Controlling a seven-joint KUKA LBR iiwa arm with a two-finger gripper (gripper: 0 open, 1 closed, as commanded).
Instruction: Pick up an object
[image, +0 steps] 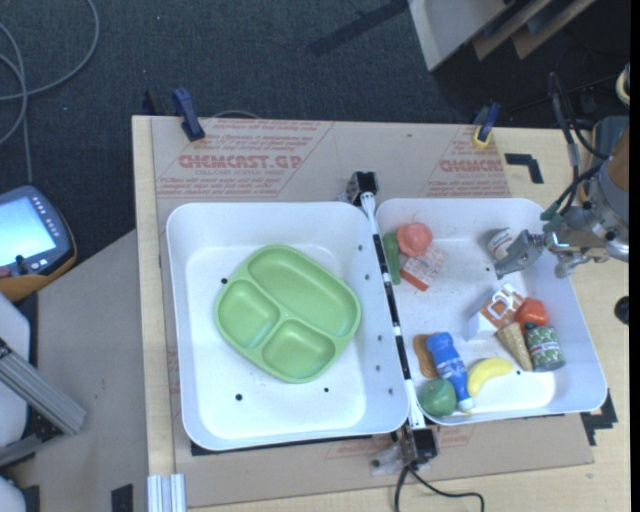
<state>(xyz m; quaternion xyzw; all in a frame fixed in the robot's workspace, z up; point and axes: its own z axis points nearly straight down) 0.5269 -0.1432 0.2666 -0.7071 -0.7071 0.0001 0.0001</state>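
Nearest, below the gripper (503, 250) in the right bin (580, 340), lie a green ball (436, 397), blue bottle (447, 362) and banana (489, 374). Left of it sits a red ball (414, 238). Its fingers are spread, holding nothing. Farther left, the left bin (190, 300) holds a green tray (288, 312).

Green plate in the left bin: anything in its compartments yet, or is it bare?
Bare. The green plate lies flat in the left bin, and all three compartments show plain green.
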